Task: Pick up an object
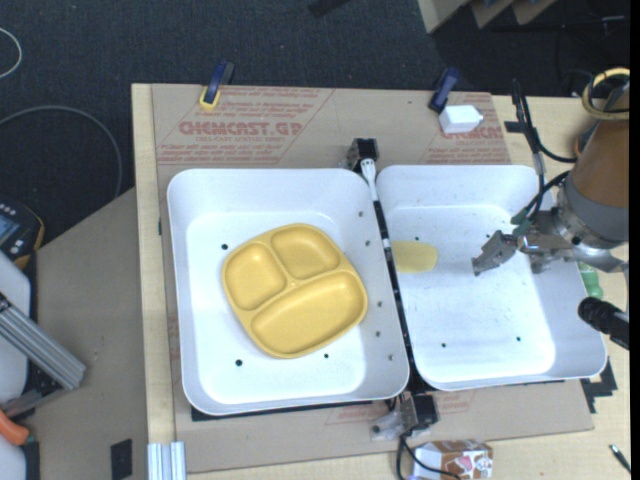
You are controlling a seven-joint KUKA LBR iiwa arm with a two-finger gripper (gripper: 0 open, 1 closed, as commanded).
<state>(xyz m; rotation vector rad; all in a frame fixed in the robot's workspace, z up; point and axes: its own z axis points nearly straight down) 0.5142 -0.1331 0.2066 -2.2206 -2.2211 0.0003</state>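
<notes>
A small flat pale-yellow piece [414, 257] lies in the right bin [480, 353], close to its left wall. My gripper [494, 255] hangs over the middle of that bin, a short way to the right of the piece and apart from it. I see nothing held in the gripper. A large yellow divided plate [293, 289] lies in the middle of the left bin [200, 218].
The grey arm with its orange band [600, 183] comes in over the right bin's right rim. A white block [460, 119] and blue clamps [443, 90] sit on the board behind the bins. Cables run along the right side [530, 138].
</notes>
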